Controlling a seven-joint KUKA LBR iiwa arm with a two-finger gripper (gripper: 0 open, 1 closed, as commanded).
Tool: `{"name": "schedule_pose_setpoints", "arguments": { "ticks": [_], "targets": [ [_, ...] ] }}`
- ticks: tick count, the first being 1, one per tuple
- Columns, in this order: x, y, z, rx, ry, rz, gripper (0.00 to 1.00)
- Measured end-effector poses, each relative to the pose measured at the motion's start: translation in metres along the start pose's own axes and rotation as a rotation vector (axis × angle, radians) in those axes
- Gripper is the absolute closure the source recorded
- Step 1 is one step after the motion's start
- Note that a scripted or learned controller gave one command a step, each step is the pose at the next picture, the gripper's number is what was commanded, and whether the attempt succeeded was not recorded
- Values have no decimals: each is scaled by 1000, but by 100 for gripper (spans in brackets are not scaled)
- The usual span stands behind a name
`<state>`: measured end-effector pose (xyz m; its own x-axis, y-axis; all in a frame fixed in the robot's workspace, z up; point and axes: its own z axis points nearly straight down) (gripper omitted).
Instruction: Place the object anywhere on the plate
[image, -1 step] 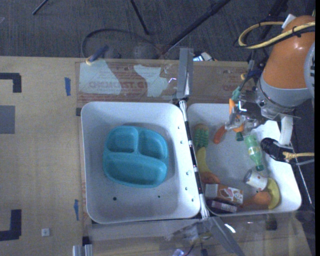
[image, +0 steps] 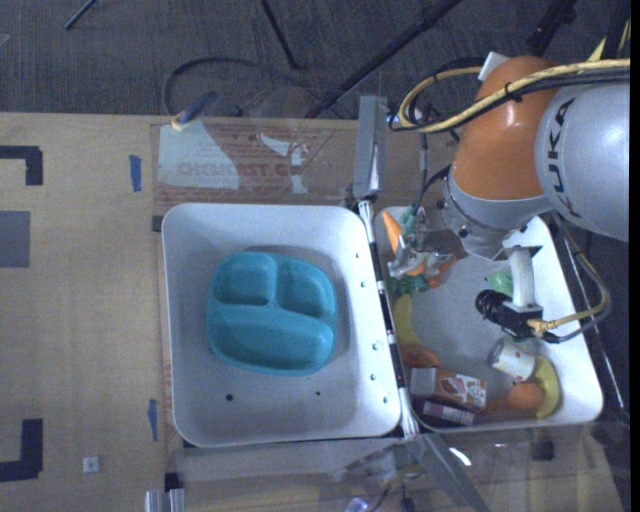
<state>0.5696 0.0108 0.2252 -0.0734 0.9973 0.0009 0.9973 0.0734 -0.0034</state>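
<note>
Two white bins: left bin (image: 190, 300), right bin (image: 575, 385).

One blue plate (image: 270, 310), three compartments, in the left bin, well left of the gripper (image: 415, 255).

Below the gripper in the right bin, a loose heap: two bananas, one at the dividing wall (image: 402, 322), one at the far corner (image: 548, 388). One small carton (image: 455, 385). Other pieces too jumbled to count.

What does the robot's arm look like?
The arm is fat, smooth and grey, with a shiny orange band above the wrist and black KUKA letters. Yellow and black cables loop around it.
</note>
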Motion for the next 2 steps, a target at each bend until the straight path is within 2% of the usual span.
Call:
{"name": "schedule_pose_setpoints", "arguments": {
  "ticks": [1,2],
  "targets": [
    [61,12,20,0,0,-52,100],
    [60,13,20,-1,0,-52,0]
  ]
}}
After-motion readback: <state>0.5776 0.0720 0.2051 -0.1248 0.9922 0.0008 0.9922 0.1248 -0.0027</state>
